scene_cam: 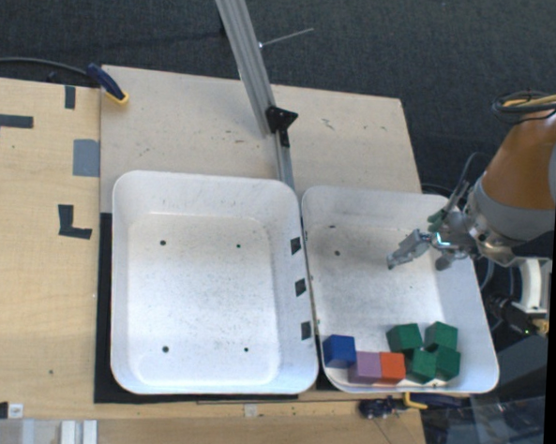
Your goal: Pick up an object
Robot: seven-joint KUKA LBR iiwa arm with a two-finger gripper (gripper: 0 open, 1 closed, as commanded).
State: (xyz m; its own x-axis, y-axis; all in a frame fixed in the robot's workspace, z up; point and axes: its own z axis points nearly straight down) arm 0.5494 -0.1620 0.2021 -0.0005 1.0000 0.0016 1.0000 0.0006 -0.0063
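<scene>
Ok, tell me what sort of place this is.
Most likely a robotics lab test bench. A grey and orange robot arm reaches over two white bins, small coloured blocks sit clustered in the right bin's near corner, and the plywood bench carries tape marks.

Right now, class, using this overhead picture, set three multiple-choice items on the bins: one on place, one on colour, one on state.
1. Where do the blocks lie?
A. Left bin, centre
B. Right bin, near edge
C. On the bench

2. What colour is the block nearest the divider between the bins?
A. Blue
B. Yellow
C. White

3. What is the hand doing?
A. Gripping the purple block
B. Resting in the left bin
C. Hovering over the right bin, holding nothing

Answers: B, all cluster along that edge; A, the blue block is leftmost; C, nothing sits between its fingers.
</scene>
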